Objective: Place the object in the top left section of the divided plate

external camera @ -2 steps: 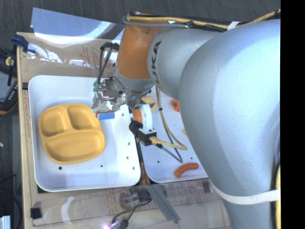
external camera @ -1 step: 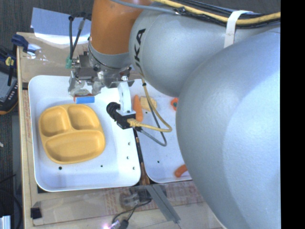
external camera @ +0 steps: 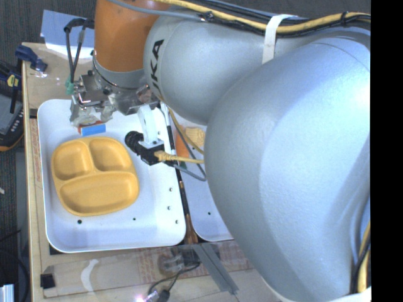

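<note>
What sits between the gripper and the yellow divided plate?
A small blue object, seen in the camera view just below the gripper and above the plate's top edge.

One fixed camera looks down at a slant from above the bench; the left bin point(external camera: 157, 228) lies in the lower left of the frame; the arm point(external camera: 283, 143), close to the lens, looms across the upper and right frame.

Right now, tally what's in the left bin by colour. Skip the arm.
Yellow: 1, the divided plate
Blue: 1, a small object just under the gripper, on the bin floor beyond the plate
Total: 2
</note>
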`<state>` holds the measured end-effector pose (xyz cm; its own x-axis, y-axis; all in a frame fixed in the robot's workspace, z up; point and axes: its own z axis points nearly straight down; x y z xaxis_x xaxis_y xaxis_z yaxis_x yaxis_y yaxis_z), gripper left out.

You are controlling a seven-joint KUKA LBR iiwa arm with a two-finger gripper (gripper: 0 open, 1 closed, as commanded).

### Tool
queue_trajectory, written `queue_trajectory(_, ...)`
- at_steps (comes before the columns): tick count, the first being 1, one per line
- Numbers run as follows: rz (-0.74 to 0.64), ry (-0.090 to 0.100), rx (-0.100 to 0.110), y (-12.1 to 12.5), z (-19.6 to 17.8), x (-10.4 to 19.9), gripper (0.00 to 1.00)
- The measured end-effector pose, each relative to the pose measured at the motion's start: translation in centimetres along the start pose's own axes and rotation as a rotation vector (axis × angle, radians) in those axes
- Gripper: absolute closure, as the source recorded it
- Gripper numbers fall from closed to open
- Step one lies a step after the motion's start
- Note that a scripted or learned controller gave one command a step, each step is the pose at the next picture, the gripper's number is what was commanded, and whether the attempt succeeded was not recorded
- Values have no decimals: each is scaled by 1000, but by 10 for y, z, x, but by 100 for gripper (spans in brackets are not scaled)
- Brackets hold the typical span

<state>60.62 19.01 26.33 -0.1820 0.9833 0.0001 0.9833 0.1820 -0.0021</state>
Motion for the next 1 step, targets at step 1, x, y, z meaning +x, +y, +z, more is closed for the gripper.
queue_trajectory(1,-1,0,0,0,0,0,0)
